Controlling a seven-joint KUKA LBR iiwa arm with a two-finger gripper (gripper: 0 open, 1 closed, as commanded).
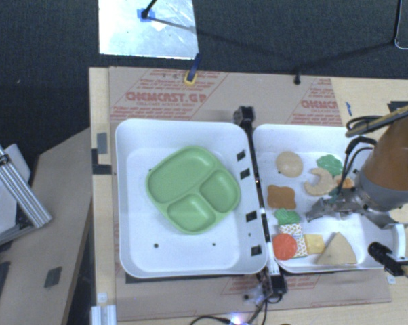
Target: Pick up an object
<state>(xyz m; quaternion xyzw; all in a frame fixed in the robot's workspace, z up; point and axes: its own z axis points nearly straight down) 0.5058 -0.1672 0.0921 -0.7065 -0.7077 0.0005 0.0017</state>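
the pickable things lie in the right bin (366, 266): a pale round cookie (289, 163), a brown toast-like square (281, 196), a tan crescent (318, 181), a green leafy piece (330, 162), a smaller green piece (287, 216), a red tomato-like round (284, 246), a yellow block (314, 243) and a beige wedge (337, 250). they look like smooth moulded toy foods, flat and low, crowded close together, several touching or nearly so.

the gripper (324, 208) sits low over the middle of that bin, between the crescent and the wedge, just beside the smaller green piece. its dark metal tip is blurred; i cannot tell how it is set, and nothing shows clearly as held.

the risk, as i judge it: with pieces this flat and slick, a grasp may skate off the top or pinch two neighbours at once, and a descent slightly off could shove the crescent or wedge against the bin wall.

the left bin (133, 181) holds a glossy green divided plate (192, 188), tilted cornerwise. both bins rest on brown printed cardboard (163, 97).
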